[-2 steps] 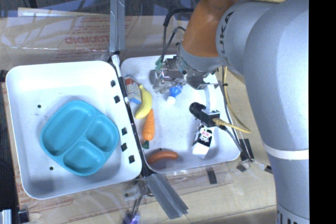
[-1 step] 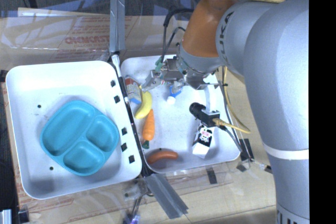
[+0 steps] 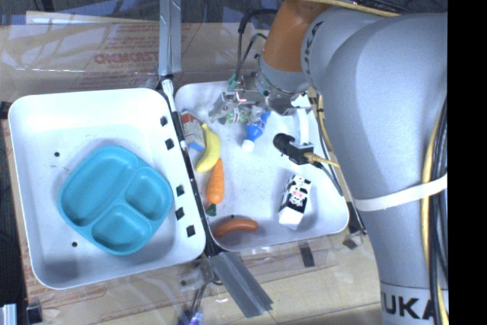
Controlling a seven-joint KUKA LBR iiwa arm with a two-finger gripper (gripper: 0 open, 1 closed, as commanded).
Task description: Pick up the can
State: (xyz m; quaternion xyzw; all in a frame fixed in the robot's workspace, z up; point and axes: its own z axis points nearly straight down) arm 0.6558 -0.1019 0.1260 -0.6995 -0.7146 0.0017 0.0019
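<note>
Low over the far end of the right bin (image 3: 255, 183): the gripper (image 3: 240, 107), hanging from the orange-banded wrist of the grey arm (image 3: 380, 125). Wide or narrow, cannot tell; too small and cluttered at the tip to read. Just below and a little to the right, close to touching, a small blue-and-white thing (image 3: 252, 131). Off to the left of the gripper and slightly nearer the camera, against the bin's left wall, seemingly the can (image 3: 191, 129): short, red and silver, apart from the gripper and not under it. Right beside the can, toward the bin's middle, a yellow banana (image 3: 208, 151), curving down along the same wall. Below the banana, nearly end to end, an orange carrot (image 3: 216, 183). Further toward the near edge, a reddish sausage (image 3: 235, 225) lying crosswise. To the right of that, by the bin's near right corner, a white carton (image 3: 294, 201) with black cow patches, tilted. Past the dividing walls, in the left bin (image 3: 46, 125), a blue divided plate (image 3: 114, 198), well apart from the rest.
</note>
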